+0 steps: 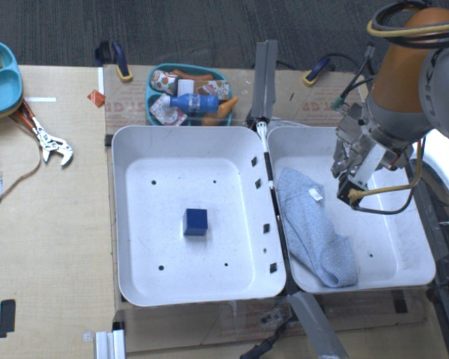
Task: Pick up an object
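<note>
- Risk one: pincer [349, 172] hung over the right-hand bin [396, 245], with the grey-blue cloth [314, 230] just beside and below it, toward the bin's middle. The fabric was soft and rumpled. A close on a flat patch would likely catch nothing, or only a thin fold that slips out on the lift.
- Risk two: the cloth lay against the wall between the two bins. A descent on that side of the pincer could clip the rim instead of the fabric.
- Risk three: a corner grab might lift the cloth partway and drag the rest over the divider.
- Pincer state: couldn't tell how far open it was. Nothing was seen in its hold.
- Right-hand bin: held the cloth, with a small white tag [315, 194] on it close to the pincer.
- Left-hand bin [157, 193]: held a blue block [196, 221], well apart from the pincer, across the divider. It's rigid and the easier target, but a long reach.
- Teal tub [188, 96] on the desk [45, 238], behind the bins and well away from the pincer, held mixed clutter. Too jumbled to itemise.
</note>
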`<action>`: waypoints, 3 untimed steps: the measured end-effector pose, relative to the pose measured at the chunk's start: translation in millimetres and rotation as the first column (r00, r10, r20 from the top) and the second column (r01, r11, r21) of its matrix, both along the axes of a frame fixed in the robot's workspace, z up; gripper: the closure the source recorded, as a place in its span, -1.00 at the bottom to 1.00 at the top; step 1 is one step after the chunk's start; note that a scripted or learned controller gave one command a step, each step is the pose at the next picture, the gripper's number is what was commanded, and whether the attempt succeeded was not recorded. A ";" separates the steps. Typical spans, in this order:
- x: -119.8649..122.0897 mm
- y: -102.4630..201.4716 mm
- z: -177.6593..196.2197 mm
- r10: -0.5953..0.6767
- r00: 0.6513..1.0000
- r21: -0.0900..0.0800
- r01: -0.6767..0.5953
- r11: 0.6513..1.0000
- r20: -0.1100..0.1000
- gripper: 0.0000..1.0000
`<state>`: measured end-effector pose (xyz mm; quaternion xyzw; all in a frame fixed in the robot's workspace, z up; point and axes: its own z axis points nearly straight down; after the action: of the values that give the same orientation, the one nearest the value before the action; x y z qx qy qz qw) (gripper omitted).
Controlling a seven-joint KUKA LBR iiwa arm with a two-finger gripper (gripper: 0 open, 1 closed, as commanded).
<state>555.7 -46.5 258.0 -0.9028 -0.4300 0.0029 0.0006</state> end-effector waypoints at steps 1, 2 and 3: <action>-2.7 -70.8 -5.2 -0.019 1.000 0.000 0.019 1.000 0.001 1.00; 3.0 -110.1 -33.6 -0.135 0.991 0.000 0.135 0.991 0.001 1.00; 10.6 -104.9 -43.1 -0.257 0.966 0.000 0.257 0.966 0.001 1.00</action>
<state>566.3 -151.4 214.9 -0.9510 -0.3092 0.0023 0.0004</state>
